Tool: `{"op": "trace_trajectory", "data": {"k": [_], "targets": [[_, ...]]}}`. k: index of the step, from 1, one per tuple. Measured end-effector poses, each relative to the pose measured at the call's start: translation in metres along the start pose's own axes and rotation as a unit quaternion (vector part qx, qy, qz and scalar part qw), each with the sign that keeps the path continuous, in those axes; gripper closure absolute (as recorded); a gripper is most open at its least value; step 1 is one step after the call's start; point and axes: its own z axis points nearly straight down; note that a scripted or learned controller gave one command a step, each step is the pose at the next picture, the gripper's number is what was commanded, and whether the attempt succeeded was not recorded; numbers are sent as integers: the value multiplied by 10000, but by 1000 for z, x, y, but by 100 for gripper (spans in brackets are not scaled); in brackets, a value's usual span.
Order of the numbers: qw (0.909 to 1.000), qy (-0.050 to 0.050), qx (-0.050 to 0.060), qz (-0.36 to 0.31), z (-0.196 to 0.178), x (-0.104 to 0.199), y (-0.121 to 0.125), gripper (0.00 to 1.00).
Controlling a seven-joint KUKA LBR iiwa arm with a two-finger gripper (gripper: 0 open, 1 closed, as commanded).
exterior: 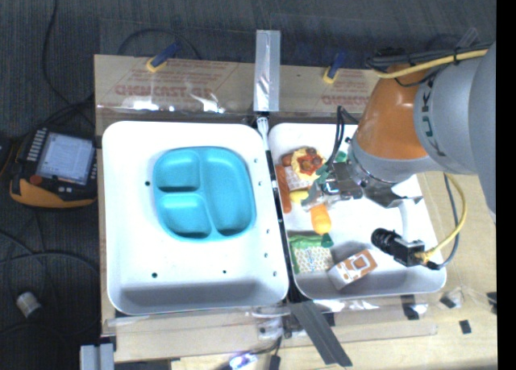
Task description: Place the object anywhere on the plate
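Item: carrot-shaped toy [321, 219], orange body with a green tip at its 5 o'clock end. It lies in the right bin [407, 284], left of that bin's centre and roughly upright in the camera view.

Neighbours:
- red-and-yellow snack packet [300, 163] at its 11 o'clock
- green packet [309, 254] just beside its green tip, at 7 o'clock
- small brown-and-white box [352, 268] near, at 5 o'clock

Gripper [326, 191]: sits at the toy's 12 o'clock end, close above it. Whether it is apart, together or clamped on the toy cannot be told; the wrist hides that part.

Destination: blue divided plate [201, 195], three compartments, in the left bin [129, 280], at 9 o'clock from the toy and well apart from it. Both bins rest on the tabletop [193, 86].

Handling, judged:
- Probably light, hollow plastic or rubber, and not fragile.
- The smooth, rounded, tapering skin is likely to slip or roll out of a pinch.
- The best hold looks to be across the thick orange middle, square to the long axis.
- The green tip is too narrow, and too close to the green packet, for a clean grip.
- The lift must clear the wall between the bins.
- Any compartment will do.
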Motion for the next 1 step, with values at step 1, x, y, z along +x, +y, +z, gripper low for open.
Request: {"op": "trace_trajectory", "data": {"k": [1], "targets": [[10000, -8, 10, 0, 0, 82, -14, 100]]}}
